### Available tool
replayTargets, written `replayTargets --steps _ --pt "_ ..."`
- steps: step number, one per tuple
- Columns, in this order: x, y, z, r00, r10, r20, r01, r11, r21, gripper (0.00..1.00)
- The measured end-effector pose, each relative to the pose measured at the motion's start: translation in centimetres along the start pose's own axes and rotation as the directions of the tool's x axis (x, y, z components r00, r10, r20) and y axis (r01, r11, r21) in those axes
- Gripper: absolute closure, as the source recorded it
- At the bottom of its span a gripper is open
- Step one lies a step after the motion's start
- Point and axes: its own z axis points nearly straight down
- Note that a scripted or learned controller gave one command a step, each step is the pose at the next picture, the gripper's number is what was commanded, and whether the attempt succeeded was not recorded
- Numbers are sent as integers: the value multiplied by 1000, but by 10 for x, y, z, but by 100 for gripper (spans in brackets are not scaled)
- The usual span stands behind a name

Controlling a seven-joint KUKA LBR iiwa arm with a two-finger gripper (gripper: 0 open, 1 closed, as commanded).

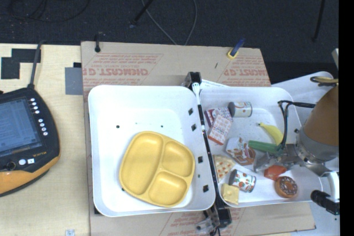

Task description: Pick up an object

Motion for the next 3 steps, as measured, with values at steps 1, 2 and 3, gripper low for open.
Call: replayTargets --steps 1,2,3 --pt "1 0 -15 1000 5 -2 -5 1000 -3 100" --pt "1 0 -15 1000 5 -2 -5 1000 -3 0" --pt "6 111 0 1000 -9 3 9 1000 -14 0"
